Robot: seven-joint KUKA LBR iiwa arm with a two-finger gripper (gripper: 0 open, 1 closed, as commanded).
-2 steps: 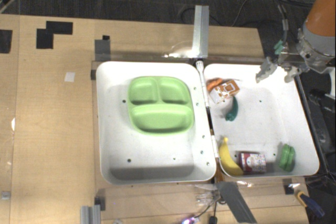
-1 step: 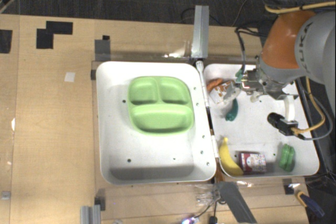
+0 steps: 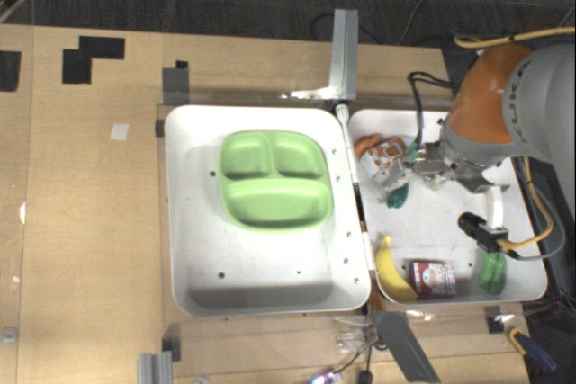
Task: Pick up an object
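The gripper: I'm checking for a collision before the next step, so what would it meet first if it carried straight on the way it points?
The gripper points toward the view's left, so probably the orange-and-white crumpled snack packet, or the small teal object just below it; height is unclear.

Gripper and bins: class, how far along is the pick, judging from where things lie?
Done: the arm has reached into the right bin, with the gripper low beside the orange packet and teal piece.
In hand: nothing can be seen held.
Left: grasp and lift. The banana, can and green item lie in the bin; the green tray sits in the left bin.
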